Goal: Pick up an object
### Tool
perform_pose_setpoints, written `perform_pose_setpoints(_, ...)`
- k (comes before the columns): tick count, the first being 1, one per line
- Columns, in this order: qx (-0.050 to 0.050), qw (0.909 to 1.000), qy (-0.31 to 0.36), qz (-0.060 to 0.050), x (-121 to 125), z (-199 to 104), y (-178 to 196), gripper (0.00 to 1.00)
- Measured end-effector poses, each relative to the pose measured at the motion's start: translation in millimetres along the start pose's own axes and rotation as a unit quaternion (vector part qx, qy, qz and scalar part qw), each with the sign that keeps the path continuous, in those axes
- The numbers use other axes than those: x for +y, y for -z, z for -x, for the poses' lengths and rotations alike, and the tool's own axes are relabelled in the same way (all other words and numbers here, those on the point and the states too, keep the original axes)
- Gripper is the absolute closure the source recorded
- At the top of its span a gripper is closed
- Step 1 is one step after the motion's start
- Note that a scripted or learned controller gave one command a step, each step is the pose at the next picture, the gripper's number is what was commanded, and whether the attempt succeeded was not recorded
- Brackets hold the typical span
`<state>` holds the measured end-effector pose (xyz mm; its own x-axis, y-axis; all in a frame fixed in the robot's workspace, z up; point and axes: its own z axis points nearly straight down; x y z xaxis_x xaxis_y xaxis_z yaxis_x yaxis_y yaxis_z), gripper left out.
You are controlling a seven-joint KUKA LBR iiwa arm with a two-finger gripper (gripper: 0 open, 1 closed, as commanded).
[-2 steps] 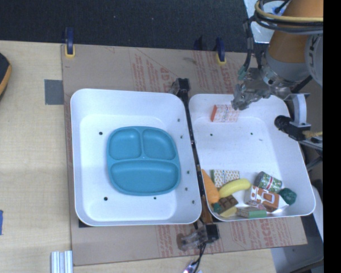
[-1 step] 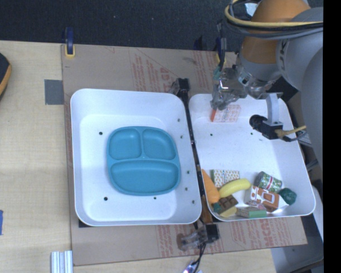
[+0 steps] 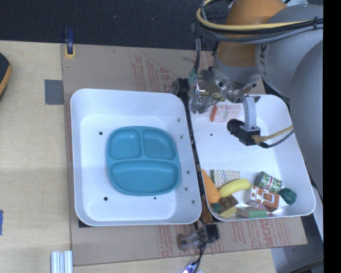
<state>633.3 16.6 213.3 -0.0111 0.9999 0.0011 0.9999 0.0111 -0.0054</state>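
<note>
Brown cardboard covers the pale wooden table under my camera, and on that cardboard sheet sit two shallow white plastic bins side by side, smooth and round-cornered. I see the left bin holding a teal plastic plate, glossy, rounded and split into three compartments.

I see the toys crowded along the near edge of the right bin: an orange carrot lying against the bin's left wall, a curved yellow banana just beside it, a small patterned square card behind the banana, a green-labelled can on its side, a red and white carton, and a dark green lump at the corner. A small red and white packet lies apart from them at the far end of that bin.

My arm comes in from the right, grey with an orange dome, and the gripper hangs over the far left corner of the right bin, just beside the packet and well apart from the toy cluster. Cables and metal parts hide the gripper, so I cannot tell how wide it stands or whether it has anything.
</note>
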Motion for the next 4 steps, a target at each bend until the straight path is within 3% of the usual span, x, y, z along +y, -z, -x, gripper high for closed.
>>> perform_pose_setpoints(1,-0.001,1.0,-0.003,0.0,1,4,-1,0.0)
perform_pose_setpoints(2,-0.002,1.0,-0.006,0.001,23,62,-22,0.0)
perform_pose_setpoints(4,-0.001,1.0,-0.005,-0.002,21,152,-124,0.0)
